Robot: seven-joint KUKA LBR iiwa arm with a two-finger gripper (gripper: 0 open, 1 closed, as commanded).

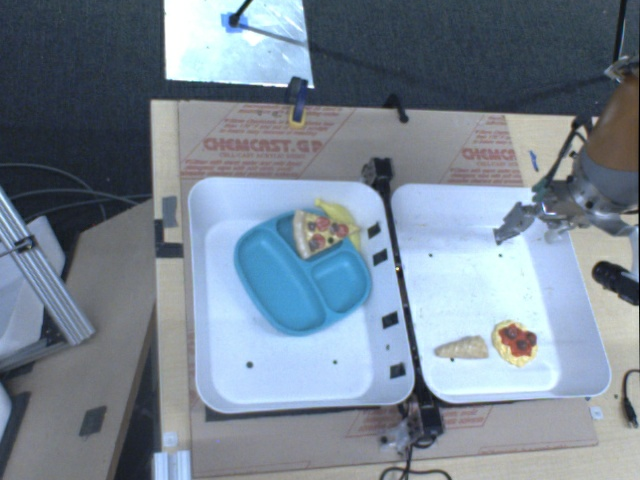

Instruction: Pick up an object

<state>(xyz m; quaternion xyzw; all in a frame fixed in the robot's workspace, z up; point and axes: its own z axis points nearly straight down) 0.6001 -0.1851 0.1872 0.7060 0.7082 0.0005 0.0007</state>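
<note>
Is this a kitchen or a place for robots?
Probably a robot test lab, not a kitchen. A robot arm reaches over two white bins, the food looks like toys, such as the pizza slice, and loose cables lie nearby.

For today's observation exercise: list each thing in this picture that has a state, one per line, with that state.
Blue divided plate: lying tilted in the left bin.
Pizza slice: resting on the plate's upper edge.
Tan wedge piece: lying flat in the right bin.
Round red-topped piece: lying flat beside it.
Gripper: holding nothing.
</note>
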